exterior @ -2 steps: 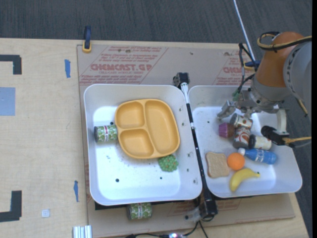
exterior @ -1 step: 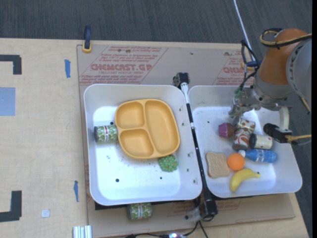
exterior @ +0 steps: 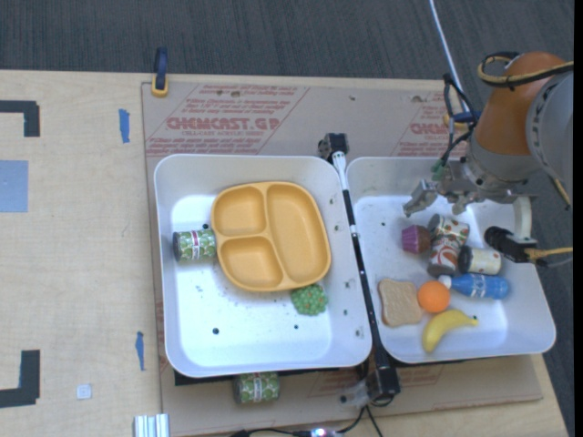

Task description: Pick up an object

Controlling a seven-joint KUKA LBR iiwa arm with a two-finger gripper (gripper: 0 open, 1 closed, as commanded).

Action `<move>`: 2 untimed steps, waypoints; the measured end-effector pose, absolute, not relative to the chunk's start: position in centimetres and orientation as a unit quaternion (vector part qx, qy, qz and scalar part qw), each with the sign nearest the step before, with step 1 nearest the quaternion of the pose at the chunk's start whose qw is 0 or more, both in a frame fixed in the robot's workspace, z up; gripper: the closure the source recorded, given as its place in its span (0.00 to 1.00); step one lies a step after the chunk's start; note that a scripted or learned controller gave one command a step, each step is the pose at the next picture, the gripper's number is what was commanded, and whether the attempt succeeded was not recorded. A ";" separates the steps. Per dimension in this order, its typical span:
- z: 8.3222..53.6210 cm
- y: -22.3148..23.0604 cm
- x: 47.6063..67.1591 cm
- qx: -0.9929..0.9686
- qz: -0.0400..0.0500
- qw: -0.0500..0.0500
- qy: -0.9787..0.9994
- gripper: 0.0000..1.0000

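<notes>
My gripper [exterior: 439, 198] hangs over the back of the right bin [exterior: 383, 198], its fingers spread apart with nothing between them; it is open. Just below it in the bin lie a purple object [exterior: 415, 238] and a patterned can [exterior: 449, 233]. A brown item [exterior: 443, 261] and a white bottle [exterior: 483, 262] sit a little nearer. Toward the front are a blue bottle [exterior: 479, 287], an orange [exterior: 434, 297], a bread slice [exterior: 398, 302] and a banana [exterior: 445, 328].
The left bin [exterior: 182, 335] holds a yellow divided plate [exterior: 271, 235], a green can [exterior: 194, 244] and a green bumpy item [exterior: 310, 299]. Another can [exterior: 258, 388] lies outside, in front of the left bin. A black divider [exterior: 351, 235] runs between the bins.
</notes>
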State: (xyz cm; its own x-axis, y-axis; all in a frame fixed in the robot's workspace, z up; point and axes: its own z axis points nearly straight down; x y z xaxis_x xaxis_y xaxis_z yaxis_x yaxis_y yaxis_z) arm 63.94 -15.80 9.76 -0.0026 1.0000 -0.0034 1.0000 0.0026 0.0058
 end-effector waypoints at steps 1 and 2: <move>8.6 -11.7 66.7 0.707 0.001 0.001 0.708 0.00; 8.6 -9.2 66.7 0.706 0.001 0.000 0.708 0.00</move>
